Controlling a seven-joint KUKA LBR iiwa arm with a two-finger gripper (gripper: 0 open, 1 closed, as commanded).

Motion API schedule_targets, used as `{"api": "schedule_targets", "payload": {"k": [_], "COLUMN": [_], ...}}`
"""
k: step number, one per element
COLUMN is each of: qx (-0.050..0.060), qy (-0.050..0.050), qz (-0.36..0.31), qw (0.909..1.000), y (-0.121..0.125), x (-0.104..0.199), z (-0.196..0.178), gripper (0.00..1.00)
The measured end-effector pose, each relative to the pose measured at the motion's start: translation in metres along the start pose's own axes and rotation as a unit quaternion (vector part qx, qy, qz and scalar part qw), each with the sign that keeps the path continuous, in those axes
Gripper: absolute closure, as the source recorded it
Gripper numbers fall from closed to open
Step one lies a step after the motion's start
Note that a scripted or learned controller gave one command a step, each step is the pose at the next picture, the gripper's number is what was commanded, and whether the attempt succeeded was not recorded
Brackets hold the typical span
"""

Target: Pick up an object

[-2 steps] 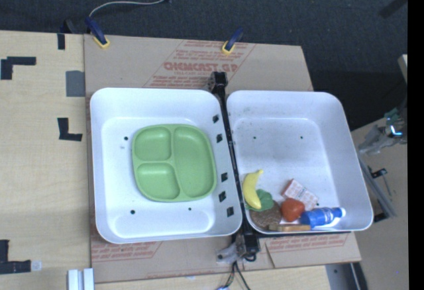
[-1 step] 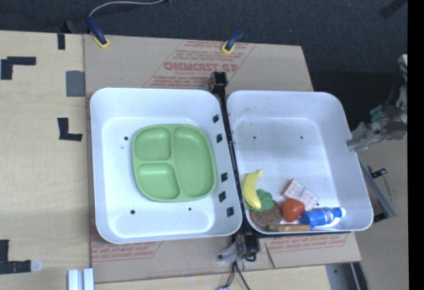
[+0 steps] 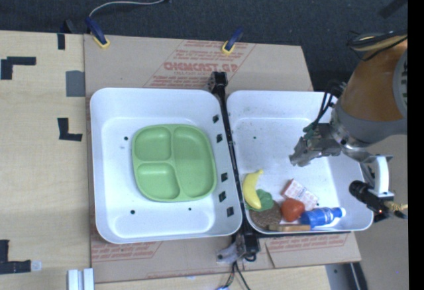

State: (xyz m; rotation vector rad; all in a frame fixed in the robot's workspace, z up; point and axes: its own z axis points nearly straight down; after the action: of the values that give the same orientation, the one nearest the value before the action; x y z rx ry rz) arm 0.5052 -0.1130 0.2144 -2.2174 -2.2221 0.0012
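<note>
- In the right bin (image 3: 278, 106), the claw (image 3: 299, 156) is hanging over bare white floor, with the grey and orange arm (image 3: 374, 93) reaching in from its right; whether it is spread or pressed together cannot be told, and nothing is showing in its grip.
- Below the claw, the objects are sitting bunched along the near wall of this bin, well apart from it.
- Below and to its left, a yellow banana (image 3: 252, 189) is lying with its long axis running roughly up and down the view, its tip pointing up toward the claw's side.
- Just beside the banana, a green item (image 3: 265, 200) is resting against a brown lump (image 3: 268, 217).
- Straight below the claw, a white and red packet (image 3: 299, 191) is lying tilted, with a red object (image 3: 292, 210) touching it.
- Below and to the right, a blue bottle (image 3: 322, 216) is lying on its side, long axis nearly level, white cap pointing right.
- Far to the claw's left, the left bin (image 3: 109, 106) is holding a green divided plate (image 3: 175, 162).
- Both bins are sitting on cardboard (image 3: 199, 63) on the table (image 3: 33, 149).
</note>
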Motion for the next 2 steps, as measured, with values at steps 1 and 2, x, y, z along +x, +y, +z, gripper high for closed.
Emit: {"api": "schedule_targets", "payload": {"k": [1,2], "qx": [0.0,0.0], "qy": [0.0,0.0], "qz": [0.0,0.0], "qw": [1.0,1.0], "y": [0.043,0.03], "x": [0.119,0.224], "z": [0.031,0.03], "gripper": [1.0,1.0]}}
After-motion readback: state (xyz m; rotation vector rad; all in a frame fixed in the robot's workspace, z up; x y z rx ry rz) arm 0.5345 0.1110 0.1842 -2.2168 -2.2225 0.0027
